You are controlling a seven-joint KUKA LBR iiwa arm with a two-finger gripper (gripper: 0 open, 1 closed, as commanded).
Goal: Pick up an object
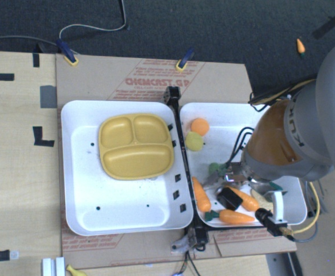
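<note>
While you look down on the bench, you see the arm (297, 134) reaching in from the right over the right bin (236, 111), its gripper (232, 195) low among the toy carrots: one carrot (201, 195) lies along the divider, another (236, 217) at the near wall, a third (249, 200) just beside the gripper. You cannot tell whether the jaws are open or closed. An orange ball (200, 126) and a yellow-green ball (194, 142) sit touching near the far corner, and a yellow divided plate (136, 145) rests in the left bin (78, 171).
</note>
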